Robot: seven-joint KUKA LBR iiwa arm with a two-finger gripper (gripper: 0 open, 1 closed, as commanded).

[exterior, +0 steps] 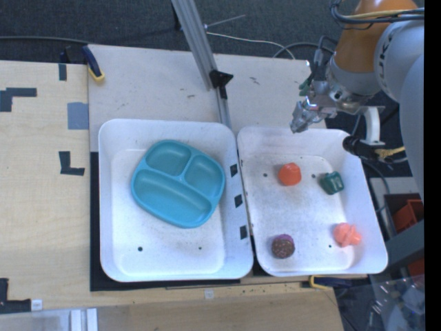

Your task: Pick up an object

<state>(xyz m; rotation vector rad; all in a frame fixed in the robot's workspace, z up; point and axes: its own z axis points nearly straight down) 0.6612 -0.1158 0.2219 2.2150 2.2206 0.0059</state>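
objects for the pick lay in the right bin [358,185], four of them, all apart from one another. an orange block [289,174] sat near the middle of the bin's upper half. a dark green piece [332,183] lay just to its right, close to the bin's right wall. a pink-orange lump [348,235] rested lower down by the right wall, and a dark purple round thing [282,246] sat near the bin's lower edge, left of the lump.

the gripper [302,121] hung over the upper rim of the right bin, up and slightly right of the orange block and well apart from it. nothing could be seen between its tips. whether it stood wide or narrow i cannot tell; the tip was small and dark against the rim. the grey arm [406,47] came in from the right, with its orange band [375,12] at the top right corner.

the left bin [110,185] held a blue divided plate [178,183] with three compartments, lying a little tilted across the bin's middle. a metal bar [200,47] ran slantwise from the top edge down to the gap between the two bins. a blue and yellow clamp [93,64] sat at the bench's upper left.
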